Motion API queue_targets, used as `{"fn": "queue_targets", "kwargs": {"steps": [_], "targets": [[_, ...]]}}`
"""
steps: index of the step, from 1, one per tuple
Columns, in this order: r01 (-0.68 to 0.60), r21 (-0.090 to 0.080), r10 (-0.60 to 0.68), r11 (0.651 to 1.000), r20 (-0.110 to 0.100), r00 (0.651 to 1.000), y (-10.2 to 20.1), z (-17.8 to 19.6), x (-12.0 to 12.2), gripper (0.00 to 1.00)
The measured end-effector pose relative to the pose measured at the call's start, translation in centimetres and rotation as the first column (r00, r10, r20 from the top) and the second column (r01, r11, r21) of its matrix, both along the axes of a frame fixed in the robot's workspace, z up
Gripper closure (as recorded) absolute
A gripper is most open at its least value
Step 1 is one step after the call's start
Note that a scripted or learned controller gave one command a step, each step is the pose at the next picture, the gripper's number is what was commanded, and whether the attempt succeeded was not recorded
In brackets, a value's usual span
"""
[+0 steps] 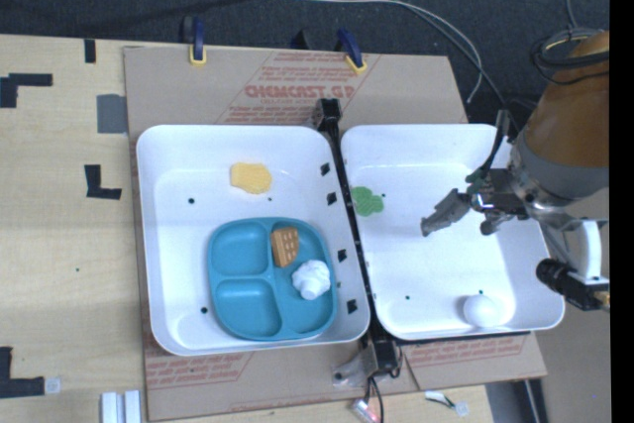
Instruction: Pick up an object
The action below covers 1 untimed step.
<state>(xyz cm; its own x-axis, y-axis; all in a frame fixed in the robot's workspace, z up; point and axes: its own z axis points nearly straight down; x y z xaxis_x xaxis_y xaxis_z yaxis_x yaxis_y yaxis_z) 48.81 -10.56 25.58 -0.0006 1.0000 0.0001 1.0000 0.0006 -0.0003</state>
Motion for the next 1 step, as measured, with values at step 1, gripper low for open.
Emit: {"fn": "queue_targets", "kwargs": {"steps": [1], "targets": [[-0.004,0.0,0.004,1.0,0.002,1.0,2.75,1.42,10.6,0.0]]}}
